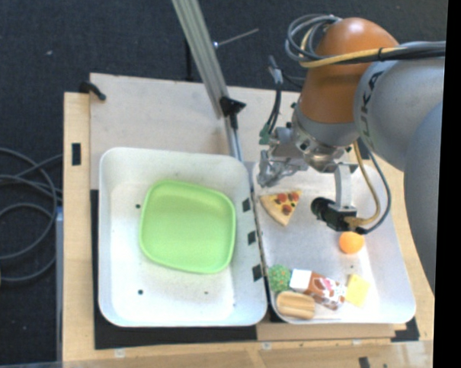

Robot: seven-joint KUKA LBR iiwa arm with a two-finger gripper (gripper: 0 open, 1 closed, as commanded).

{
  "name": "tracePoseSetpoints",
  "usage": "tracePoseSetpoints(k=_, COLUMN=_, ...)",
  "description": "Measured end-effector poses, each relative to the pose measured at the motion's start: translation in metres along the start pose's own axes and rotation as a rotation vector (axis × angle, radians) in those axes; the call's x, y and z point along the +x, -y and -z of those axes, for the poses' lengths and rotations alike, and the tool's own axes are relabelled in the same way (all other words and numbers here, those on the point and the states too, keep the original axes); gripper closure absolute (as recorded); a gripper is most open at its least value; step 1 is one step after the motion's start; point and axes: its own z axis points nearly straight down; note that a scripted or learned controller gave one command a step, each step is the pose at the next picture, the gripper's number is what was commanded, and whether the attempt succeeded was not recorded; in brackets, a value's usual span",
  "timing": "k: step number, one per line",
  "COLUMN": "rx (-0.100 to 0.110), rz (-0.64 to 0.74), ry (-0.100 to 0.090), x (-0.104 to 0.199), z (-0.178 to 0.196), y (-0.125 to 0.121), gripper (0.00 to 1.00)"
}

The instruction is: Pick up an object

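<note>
Toy foods (311, 291) crowd the right bin's (391, 259) near edge; beyond them, the jaws (270, 173) hover just behind the pizza slice (281, 206), seemingly its target. Whether they're apart I cannot tell.

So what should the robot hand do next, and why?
Probably go straight down a little. The gripper hangs just above the pizza slice in the right bin, at its upper-left corner, and nothing is between its fingers. The pizza lies apart from the other toy food, so it looks like the easiest grab.
</note>
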Motion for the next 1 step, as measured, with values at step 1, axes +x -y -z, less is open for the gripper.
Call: tracePoseSetpoints(k=1, rx=0.0, rz=0.0, ry=0.0, x=0.0505, z=0.0041, y=-0.0008, gripper=1.0)
